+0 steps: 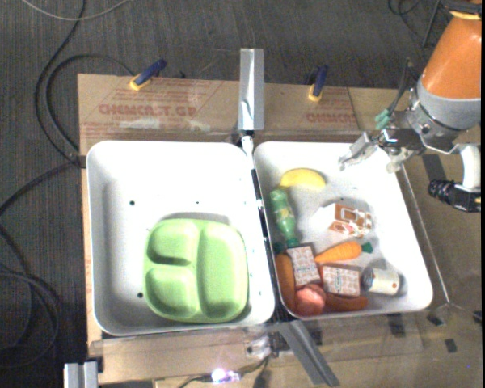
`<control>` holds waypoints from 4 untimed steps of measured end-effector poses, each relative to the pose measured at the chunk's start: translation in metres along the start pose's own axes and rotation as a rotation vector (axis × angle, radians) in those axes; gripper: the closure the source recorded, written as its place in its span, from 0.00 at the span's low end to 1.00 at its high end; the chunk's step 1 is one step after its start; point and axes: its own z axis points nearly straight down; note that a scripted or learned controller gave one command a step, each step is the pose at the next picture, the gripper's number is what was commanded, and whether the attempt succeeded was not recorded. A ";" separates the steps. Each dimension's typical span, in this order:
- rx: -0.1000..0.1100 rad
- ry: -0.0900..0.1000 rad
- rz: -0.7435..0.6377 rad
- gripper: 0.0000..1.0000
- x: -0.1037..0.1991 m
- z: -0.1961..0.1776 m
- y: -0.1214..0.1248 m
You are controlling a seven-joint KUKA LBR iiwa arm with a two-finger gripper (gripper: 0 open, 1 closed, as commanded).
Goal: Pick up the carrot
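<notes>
The carrot [338, 253] is orange with a small green top and lies almost level in the lower middle of the right bin [404, 217], among other toy foods. My gripper [372, 153] hangs over the bin's far right corner, well above and behind the carrot. Its fingers stand open with nothing between them.
Around the carrot are a yellow lemon [303, 178], a green bottle [281, 215], a small printed box [350, 219], a can [381, 281], a red apple [309, 300] and a sausage [345, 302]. A green divided plate [198, 269] sits in the left bin [113, 217].
</notes>
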 end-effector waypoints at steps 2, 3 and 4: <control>-0.016 -0.008 -0.248 0.00 0.037 0.180 -0.109; -0.019 -0.007 -0.248 1.00 0.038 0.170 -0.108; -0.007 -0.001 -0.113 1.00 0.047 0.177 -0.058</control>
